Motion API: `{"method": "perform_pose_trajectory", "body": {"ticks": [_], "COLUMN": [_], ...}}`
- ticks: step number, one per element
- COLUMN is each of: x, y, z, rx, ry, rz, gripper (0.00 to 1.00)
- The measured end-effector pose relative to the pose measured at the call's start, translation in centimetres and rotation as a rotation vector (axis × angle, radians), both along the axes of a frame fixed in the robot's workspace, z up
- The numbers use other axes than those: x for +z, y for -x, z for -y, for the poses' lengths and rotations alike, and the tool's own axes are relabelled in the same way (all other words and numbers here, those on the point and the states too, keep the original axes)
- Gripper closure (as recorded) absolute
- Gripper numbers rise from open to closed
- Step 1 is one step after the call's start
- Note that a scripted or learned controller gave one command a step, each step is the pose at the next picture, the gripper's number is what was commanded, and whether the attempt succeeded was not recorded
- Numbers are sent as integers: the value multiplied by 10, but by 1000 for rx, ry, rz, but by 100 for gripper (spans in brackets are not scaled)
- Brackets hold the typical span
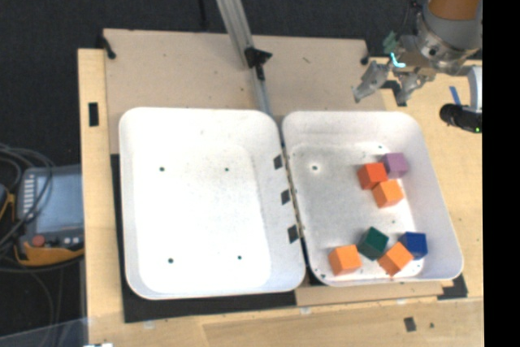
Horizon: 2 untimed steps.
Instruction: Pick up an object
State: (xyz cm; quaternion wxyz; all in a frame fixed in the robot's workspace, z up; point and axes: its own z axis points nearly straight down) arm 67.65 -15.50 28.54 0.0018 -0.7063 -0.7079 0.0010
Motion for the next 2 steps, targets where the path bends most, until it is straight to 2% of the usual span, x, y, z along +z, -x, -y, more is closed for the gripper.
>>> {"method": "perform_pose_trajectory", "body": {"ticks": [1,2], "x": [3,-58], "y": [0,0], "z": [1,9], "rx": [2,-4], "ry": [5,4], "rz": [4,-1], "gripper": [0,0]}}
